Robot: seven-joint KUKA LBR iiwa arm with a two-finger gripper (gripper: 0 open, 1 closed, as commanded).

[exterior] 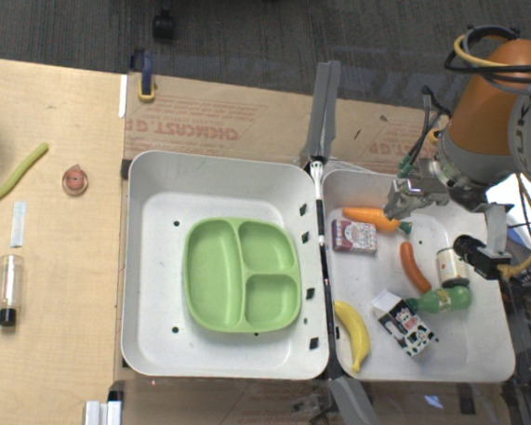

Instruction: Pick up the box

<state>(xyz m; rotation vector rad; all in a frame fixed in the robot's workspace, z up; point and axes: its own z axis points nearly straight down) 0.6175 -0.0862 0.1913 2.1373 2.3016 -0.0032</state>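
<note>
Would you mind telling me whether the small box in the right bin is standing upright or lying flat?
Lying flat. The box shows its broad printed face upward on the right bin floor, beside the carrot.

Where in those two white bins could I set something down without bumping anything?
Bare floor rings the green tray in the left bin. The right bin is crowded; its free patch lies between banana and box.

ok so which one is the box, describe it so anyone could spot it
Look in the right-hand white bin, near its left wall. The box is a small purplish carton lying just below the carrot: the one flat, rectangular thing among rounded toy foods.
</note>
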